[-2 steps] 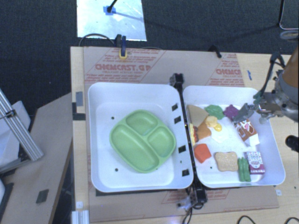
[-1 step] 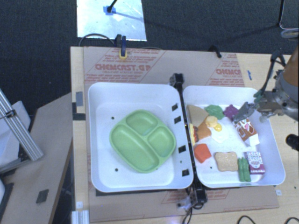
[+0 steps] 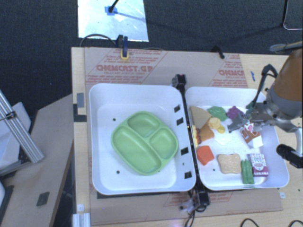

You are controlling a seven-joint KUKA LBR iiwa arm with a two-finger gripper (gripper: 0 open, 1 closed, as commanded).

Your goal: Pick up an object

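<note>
So we've got the arm (image 3: 286,86) coming in from the right with its gripper (image 3: 238,123) hanging low over the right bin (image 3: 282,171), but honestly we can't tell what state it's in from this angle. The stuff to grab is all in that right bin: a purple piece (image 3: 233,111) and a green piece (image 3: 218,111) just by the gripper, a yellow piece (image 3: 216,125), a tan wedge (image 3: 200,116), an orange block (image 3: 204,154), a toast slice (image 3: 229,163), a green stick (image 3: 246,171) and a small red-and-white carton (image 3: 258,164). Over in the left bin (image 3: 102,108) sits a green divided plate (image 3: 144,142), well apart from the gripper.
</note>
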